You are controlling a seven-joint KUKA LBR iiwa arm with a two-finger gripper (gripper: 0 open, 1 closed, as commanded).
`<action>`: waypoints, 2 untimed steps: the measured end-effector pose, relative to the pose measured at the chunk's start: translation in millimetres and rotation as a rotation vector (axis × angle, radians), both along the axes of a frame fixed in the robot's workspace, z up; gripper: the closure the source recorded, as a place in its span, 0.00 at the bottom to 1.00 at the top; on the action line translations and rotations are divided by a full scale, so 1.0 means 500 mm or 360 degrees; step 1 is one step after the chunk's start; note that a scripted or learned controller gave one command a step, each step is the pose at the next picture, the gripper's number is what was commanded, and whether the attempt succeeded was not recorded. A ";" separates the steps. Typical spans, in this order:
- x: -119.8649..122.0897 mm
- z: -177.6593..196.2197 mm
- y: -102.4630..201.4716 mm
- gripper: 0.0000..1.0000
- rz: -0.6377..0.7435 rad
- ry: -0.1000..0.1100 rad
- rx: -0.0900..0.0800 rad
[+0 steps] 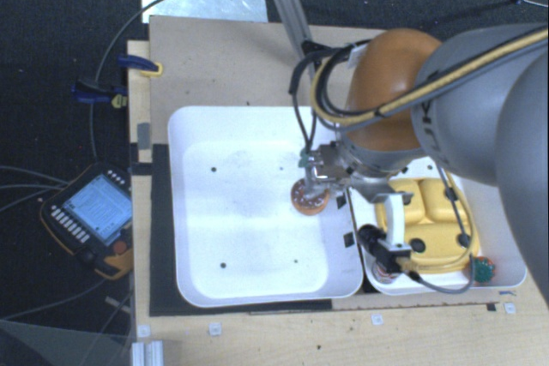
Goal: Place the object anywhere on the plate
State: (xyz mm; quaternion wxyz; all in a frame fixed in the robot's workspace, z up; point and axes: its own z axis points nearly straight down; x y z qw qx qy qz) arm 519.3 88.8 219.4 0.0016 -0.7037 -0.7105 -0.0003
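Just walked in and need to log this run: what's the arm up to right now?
The KUKA arm reaches in from the right, its claw low over the right side of the left white bin, right above a small round brown object. A yellow plate sits in the right bin. The object isn't on it yet.

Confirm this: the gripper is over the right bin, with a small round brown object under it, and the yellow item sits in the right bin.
One detail is wrong. The camera view shows the gripper over the left bin, near its right edge, not the right bin. The small round brown object is under it, and the yellow item does sit in the right bin.
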 end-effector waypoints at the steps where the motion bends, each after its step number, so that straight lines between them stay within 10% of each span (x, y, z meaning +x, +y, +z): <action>1: -0.025 0.029 0.105 1.00 0.0002 -0.0005 0.0000; 2: -0.024 0.028 0.098 0.00 -0.0008 -0.0005 -0.0002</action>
